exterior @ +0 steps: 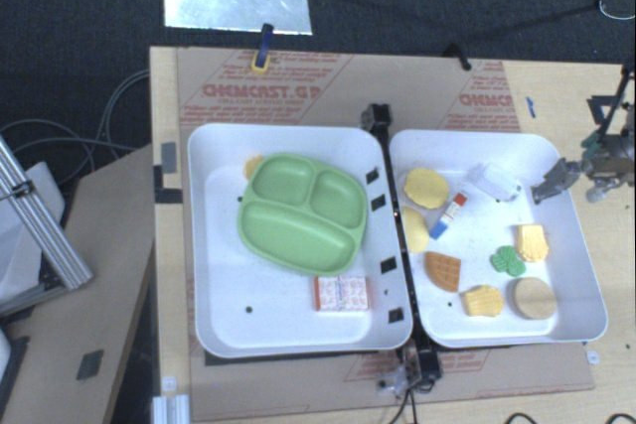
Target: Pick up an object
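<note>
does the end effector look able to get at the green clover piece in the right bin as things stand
Probably yes. The end effector sits at the right bin's far right rim, and the green clover piece lies uncovered on the bin floor. The yellow block just beside it may crowd the approach.

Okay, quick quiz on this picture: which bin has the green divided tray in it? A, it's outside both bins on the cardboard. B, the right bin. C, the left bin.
C: the green tray lies inside the left bin, above a small red-and-white packet; the right bin holds the small food-shaped pieces instead.
</note>
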You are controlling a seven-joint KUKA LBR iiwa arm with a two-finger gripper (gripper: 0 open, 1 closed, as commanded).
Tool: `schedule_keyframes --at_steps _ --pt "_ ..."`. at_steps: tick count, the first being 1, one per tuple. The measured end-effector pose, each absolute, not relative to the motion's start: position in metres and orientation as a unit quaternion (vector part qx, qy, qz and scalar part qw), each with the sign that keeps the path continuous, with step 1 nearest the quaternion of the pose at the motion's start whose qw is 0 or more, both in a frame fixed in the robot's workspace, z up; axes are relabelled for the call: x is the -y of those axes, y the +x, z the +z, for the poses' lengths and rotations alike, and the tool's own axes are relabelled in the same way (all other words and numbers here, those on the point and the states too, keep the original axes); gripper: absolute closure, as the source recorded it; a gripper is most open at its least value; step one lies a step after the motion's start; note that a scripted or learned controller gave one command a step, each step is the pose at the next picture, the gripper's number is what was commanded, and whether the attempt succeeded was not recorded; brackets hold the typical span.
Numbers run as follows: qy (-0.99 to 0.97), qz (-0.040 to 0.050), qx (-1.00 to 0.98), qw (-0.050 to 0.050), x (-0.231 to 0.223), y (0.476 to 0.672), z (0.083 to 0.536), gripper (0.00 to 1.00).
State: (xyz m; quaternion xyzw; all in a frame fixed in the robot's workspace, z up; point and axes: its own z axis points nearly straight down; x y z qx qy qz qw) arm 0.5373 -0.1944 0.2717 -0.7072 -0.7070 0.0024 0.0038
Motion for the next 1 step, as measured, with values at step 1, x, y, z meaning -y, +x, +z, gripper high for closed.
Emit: schedule_keyframes --at_steps 1 --pt "-0.706 -0.0004 0.708 -0.001 0.1937 0.5395 0.2774 0.0"
